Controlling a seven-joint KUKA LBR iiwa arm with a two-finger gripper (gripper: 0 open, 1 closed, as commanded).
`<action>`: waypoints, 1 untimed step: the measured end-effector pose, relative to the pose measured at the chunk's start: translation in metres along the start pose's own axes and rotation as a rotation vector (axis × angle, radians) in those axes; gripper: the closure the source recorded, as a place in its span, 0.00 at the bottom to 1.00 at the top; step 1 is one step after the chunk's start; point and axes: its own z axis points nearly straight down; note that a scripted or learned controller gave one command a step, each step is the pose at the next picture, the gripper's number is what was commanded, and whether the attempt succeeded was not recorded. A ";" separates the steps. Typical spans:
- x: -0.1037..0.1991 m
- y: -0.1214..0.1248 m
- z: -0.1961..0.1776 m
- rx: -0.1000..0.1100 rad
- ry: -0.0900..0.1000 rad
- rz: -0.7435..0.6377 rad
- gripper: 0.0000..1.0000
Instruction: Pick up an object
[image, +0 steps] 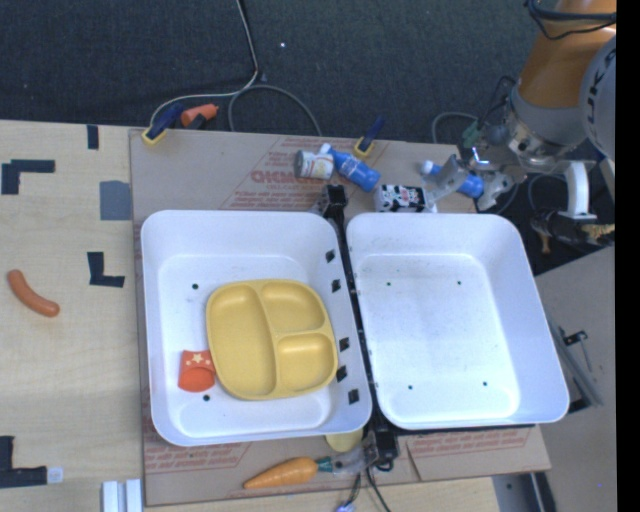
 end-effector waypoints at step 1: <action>-0.092 -0.043 0.086 0.010 -0.002 0.010 0.00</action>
